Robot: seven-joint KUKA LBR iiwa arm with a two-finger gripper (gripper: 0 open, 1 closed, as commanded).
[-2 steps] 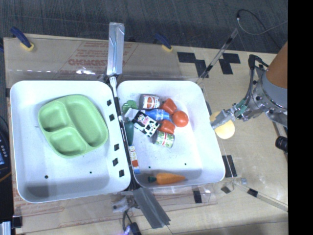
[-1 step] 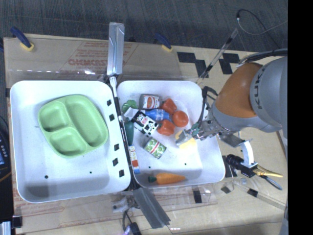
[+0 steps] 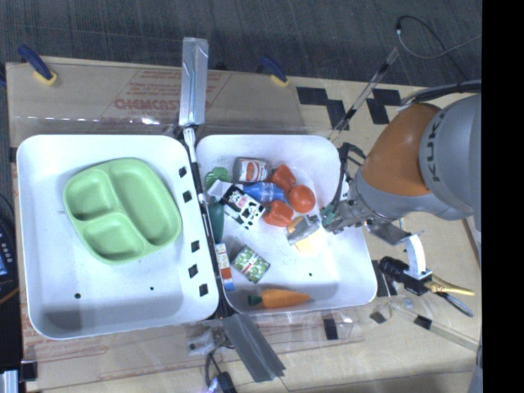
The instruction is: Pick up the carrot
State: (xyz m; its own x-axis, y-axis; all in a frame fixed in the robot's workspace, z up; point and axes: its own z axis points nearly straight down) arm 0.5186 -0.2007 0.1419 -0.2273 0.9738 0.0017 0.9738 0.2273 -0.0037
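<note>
Two white bins sit side by side; the carrot (image 3: 280, 299) lies along the right bin's (image 3: 354, 260) near wall. Above it, the gripper (image 3: 315, 227) hangs over a yellow block (image 3: 306, 241), well apart from the carrot; its finger state cannot be told.

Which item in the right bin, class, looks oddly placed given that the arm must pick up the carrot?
The carrot lies alone against the right bin's near wall, apart from the toy pile at its middle. The gripper sits by a yellowish block instead, well away from its target.
</note>
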